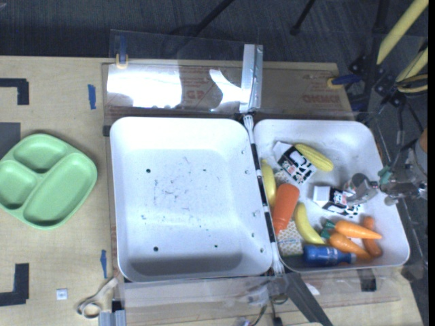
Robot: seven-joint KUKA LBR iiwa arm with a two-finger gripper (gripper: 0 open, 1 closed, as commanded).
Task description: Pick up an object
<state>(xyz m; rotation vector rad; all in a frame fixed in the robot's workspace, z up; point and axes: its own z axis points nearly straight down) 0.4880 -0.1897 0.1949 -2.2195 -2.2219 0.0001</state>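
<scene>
The right bin (367,138) holds a jumble of things. A yellow banana (314,157) lies near the back beside a black and white box (294,165). A big orange carrot-shaped toy (285,206) lies by the left wall, with a second banana (307,224) next to it. Two smaller carrots (355,232) and a blue bottle (327,255) sit at the front. My gripper (359,185) reaches in from the right and hangs just above a small black and white packet (343,202). Nothing can be seen between it and the packet.
The left bin (183,195) is bare white with scuff marks. A green divided tray (44,180) sits on the bench far left. A clear plastic panel (183,80) stands behind the bins. Cables and stands crowd the right edge.
</scene>
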